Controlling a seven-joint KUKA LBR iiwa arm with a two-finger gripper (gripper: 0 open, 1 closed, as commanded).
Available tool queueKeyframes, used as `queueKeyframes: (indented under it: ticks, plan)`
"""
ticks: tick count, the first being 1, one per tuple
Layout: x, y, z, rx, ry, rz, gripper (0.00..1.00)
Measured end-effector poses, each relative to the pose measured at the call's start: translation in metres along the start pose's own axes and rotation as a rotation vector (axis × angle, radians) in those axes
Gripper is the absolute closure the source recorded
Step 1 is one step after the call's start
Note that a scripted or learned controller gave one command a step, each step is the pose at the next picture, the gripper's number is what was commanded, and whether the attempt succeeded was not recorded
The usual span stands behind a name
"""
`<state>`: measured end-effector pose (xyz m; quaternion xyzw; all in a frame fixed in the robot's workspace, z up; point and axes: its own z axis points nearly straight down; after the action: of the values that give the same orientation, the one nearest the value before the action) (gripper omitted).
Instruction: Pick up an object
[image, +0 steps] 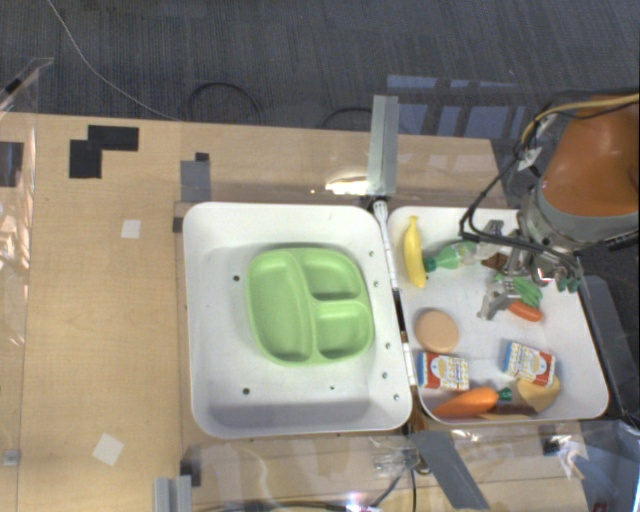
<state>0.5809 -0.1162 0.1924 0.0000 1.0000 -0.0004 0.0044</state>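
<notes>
Our hand (503, 296) hangs over the right bin (590, 400), the small carrot (525, 311) just right of it; we cannot tell its opening.

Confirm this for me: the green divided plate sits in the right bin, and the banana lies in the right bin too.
Not quite. The camera view shows the green divided plate in the left bin. The banana does lie in the right bin.

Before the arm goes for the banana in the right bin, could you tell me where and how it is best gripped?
Grip the banana across its narrow middle, coming straight down from above. It lies flat and lengthwise beside the bin wall, so the fingers should close left to right across it; the wall side looks tight.
</notes>
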Motion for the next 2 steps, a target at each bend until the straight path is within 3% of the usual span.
queueKeyframes:
  ticks: [1, 2]
  plan:
    - [0.044, 0.002, 0.090, 0.003, -0.015, -0.141, 0.00]
    - [0.026, -0.036, 0.102, 0.004, -0.011, -0.190, 0.00]
